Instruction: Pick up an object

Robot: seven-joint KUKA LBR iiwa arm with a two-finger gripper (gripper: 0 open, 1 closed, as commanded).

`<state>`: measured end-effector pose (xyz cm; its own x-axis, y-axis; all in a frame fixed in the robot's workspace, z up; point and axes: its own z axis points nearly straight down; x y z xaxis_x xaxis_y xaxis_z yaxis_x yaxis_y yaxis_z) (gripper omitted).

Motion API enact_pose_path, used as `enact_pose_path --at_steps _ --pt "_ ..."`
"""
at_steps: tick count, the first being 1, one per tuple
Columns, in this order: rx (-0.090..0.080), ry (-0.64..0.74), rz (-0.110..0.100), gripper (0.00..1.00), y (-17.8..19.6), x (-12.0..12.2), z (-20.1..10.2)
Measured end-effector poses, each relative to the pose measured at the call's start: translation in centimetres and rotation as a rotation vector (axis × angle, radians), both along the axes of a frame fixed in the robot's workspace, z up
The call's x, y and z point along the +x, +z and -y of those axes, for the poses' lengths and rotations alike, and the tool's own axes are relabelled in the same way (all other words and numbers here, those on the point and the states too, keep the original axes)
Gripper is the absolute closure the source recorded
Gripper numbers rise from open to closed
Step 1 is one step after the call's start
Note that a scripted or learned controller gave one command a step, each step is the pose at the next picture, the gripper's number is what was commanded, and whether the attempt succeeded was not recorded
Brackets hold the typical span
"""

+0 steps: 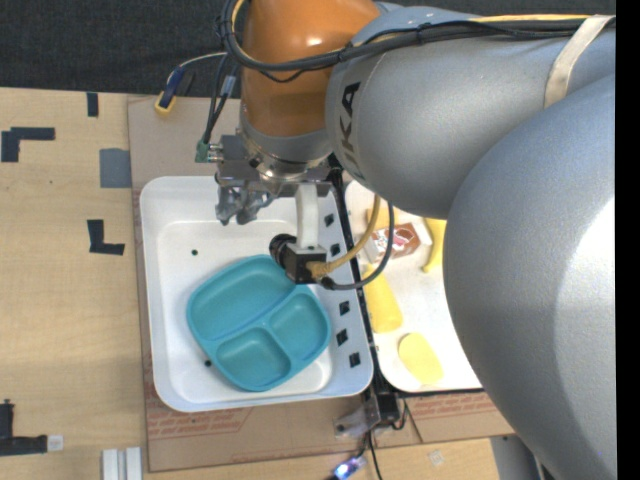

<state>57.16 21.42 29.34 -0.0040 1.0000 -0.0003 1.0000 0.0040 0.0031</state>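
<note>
A teal divided plate (258,326) lies flat in the left white bin (160,268), towards its front. My gripper (237,208) hangs over the back part of that bin, above bare white floor and just behind the plate's far edge. Nothing is seen held in it. The grey arm with its orange band comes in from the right and covers much of the right bin.
The right bin (440,378) holds a yellow lemon-like piece (419,358), a yellow oblong thing (381,305), a banana-like yellow piece (436,244) and a red and white packet (402,238). The bins stand on brown cardboard (200,433) on the wooden bench.
</note>
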Motion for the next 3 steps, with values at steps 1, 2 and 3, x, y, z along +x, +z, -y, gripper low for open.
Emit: enact_pose_path --at_steps 1,2,3 --pt "-0.001 -0.002 -0.006 1.0 -6.4 -3.8 -1.9" --pt "-0.001 -0.002 -0.007 1.0 -13.8 -5.6 -1.9" --pt "0.003 -0.004 0.003 1.0 -20.7 -2.9 0.0"
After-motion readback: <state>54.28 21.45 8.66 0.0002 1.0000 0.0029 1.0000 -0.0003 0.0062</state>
